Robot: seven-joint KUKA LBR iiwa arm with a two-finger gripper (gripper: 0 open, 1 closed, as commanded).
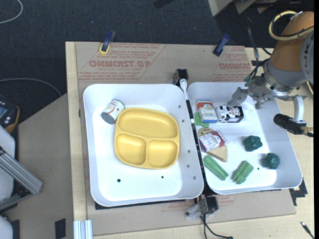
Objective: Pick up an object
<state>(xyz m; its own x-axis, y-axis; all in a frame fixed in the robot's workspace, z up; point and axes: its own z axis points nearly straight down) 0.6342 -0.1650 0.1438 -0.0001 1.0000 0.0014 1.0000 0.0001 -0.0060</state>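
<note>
1. The arm [291, 49] is cut off at the frame's upper right, so its base lies beyond view. Its gripper [238, 99] hangs at about 1 o'clock from the picture's centre; its tips merge with the metal around them, and I cannot tell whether it is released or clenched.
2. The black-and-white carton [232, 114] lies just below the gripper, partly overlapped by it; nothing is visibly between the tips, and contact is unclear.
3. The arm reaches in from 2 o'clock, its orange band above the grey wrist, which slants down toward the upper middle of the right bin [284, 148].
4. In the right bin: a green-and-blue box [206, 112] at 10 o'clock, just beside the carton; a red-and-white packet [210, 141] below it, touching a tan wedge [218, 154]; two green sticks [215, 167] and [242, 172] along the near wall; two dark green lumps [252, 143] and [271, 160] at 4 o'clock.
5. The left bin [99, 178] holds a yellow divided tray [147, 137] and a small can [112, 111] on its side at the tray's 10 o'clock.
6. Both bins sit on a brown printed board [149, 59], held by clamps [105, 42] at 12 o'clock, over dark carpet [60, 14].
</note>
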